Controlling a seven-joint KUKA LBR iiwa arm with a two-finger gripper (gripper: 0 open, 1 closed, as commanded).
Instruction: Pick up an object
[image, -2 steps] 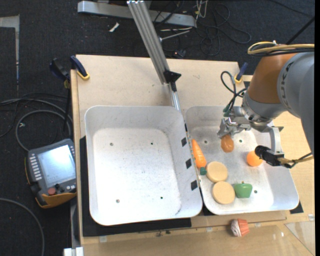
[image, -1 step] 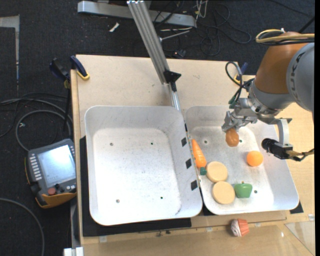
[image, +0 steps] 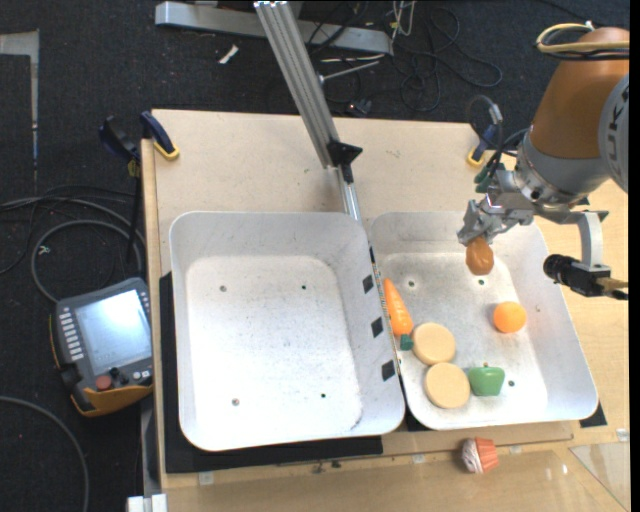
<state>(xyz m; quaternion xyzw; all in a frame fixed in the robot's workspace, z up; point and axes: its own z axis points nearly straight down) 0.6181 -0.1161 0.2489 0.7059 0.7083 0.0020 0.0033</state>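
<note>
Bench front edge: small pink-and-orange toy (image: 479, 455), outside the bins.
Right white bin (image: 560, 400), near half: two tan round discs (image: 440, 365), green pepper-shaped toy (image: 487, 380), orange ball (image: 509, 317); orange carrot (image: 397, 307) along its left wall.
Right bin, far end: two-finger gripper (image: 482, 235) clenched on a brown oval object (image: 480, 257).

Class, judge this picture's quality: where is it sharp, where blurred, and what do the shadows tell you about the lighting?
Camera view: the orange carrot and the two round tan biscuits look sharp; the gripper and the brown oval item under it look softer; shadows in the right white bin are faint, suggesting diffuse light.
</note>
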